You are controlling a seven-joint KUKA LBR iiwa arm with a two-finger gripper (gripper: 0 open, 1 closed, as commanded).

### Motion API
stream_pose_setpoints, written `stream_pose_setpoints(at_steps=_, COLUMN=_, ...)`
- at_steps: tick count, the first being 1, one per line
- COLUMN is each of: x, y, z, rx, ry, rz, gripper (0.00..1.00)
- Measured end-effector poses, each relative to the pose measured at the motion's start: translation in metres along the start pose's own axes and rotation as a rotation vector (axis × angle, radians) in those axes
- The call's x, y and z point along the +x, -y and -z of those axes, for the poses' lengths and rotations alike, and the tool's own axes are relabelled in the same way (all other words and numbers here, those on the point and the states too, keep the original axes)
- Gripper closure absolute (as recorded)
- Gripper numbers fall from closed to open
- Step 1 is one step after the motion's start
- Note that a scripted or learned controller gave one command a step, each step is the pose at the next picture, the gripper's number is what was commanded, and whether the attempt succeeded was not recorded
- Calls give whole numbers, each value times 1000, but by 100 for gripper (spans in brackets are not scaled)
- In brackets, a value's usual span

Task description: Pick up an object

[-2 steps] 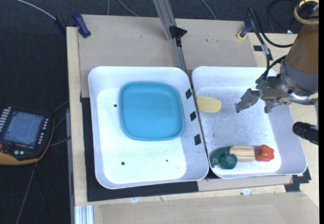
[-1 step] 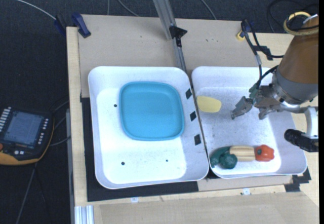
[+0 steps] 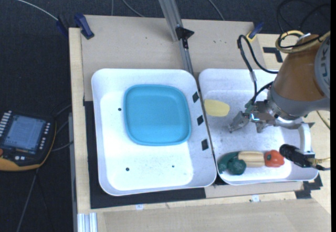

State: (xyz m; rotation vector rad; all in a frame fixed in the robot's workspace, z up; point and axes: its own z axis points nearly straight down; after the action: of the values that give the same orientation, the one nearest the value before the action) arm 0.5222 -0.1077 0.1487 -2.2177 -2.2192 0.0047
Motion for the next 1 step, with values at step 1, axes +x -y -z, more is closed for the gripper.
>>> stream_pose_setpoints(at_steps=1, x=0, y=1, z=-52, rx=-1, ry=0, rz=0, gripper=0)
